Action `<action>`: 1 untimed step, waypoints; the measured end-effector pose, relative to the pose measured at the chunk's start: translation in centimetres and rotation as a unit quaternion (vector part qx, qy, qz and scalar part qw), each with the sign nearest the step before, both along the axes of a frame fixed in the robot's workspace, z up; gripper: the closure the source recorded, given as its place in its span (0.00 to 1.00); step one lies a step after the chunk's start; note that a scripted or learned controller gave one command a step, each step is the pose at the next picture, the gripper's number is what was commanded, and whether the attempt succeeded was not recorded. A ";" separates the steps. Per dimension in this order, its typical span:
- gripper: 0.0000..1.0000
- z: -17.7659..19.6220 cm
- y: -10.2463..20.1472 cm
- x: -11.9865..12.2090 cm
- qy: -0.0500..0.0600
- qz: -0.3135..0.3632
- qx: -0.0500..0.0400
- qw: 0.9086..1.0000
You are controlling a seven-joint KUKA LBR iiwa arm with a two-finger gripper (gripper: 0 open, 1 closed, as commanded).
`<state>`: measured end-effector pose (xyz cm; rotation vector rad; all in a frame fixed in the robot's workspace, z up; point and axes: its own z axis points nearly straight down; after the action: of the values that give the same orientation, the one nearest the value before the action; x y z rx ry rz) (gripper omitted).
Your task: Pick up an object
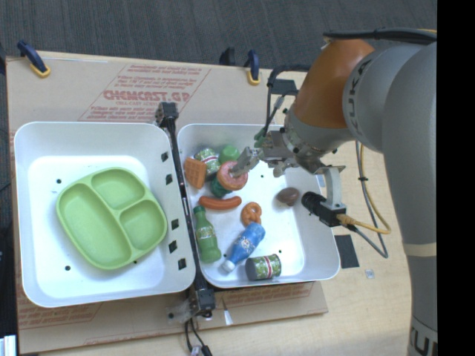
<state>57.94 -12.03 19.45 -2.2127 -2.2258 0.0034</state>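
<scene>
Dark grey carpet is showing beyond the far edge of my feed, and below it the light wooden counter (89, 80) is carrying two shallow white bins side by side. Starting at the near edge, I am seeing the right white bin (326, 262) holding a small green tin can (263, 267) lying on its side near the front wall. Just beside it a blue plastic bottle (245, 245) is lying tilted, and a green plastic bottle (205, 236) is lying along the left wall. Behind those, an orange pretzel-shaped toy (251, 213) is sitting near a red toy sausage (220, 203), and a small brown lump (288, 196) is resting apart on the right. In the left white bin (30, 273) a light green divided plastic tray (111, 217) is lying flat. Farther back, an orange wedge-shaped toy (194, 173) and a pink ring-shaped toy (231, 175) are crowding the far left corner of the right bin. My hand (249, 162) is hovering right over that pink ring; I cannot tell how the hand is set. The grey arm with the orange band (334, 73) is reaching in from the right.
</scene>
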 end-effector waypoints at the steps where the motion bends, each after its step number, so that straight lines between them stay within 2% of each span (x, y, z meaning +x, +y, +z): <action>1: 0.00 -8.8 1.9 -6.9 -0.011 -0.003 -0.006 1.000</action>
<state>51.03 -10.08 10.66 -2.2364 -2.2360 -0.0095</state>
